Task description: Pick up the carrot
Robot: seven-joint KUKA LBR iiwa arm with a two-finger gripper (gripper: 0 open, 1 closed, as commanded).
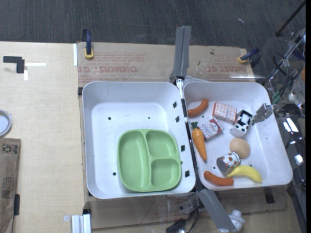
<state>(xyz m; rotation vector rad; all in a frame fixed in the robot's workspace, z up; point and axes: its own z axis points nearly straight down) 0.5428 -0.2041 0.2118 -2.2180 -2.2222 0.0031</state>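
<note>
The carrot (198,142) is orange with a small green top. It lies lengthwise at the left side of the right bin (272,144), close to the wall it shares with the left bin. My gripper (264,112) hangs over the right bin's upper right part, just right of a black-and-white toy (241,123). It is well to the right of the carrot, not touching it, and nothing is visibly held in it.
Around the carrot in the right bin lie an orange sausage (198,108), a red-and-white box (224,111), a small packet (210,128), a tan egg shape (239,147), a banana (246,173) and a red sausage (218,178). The left bin (97,130) holds a green divided plate (149,159).
</note>
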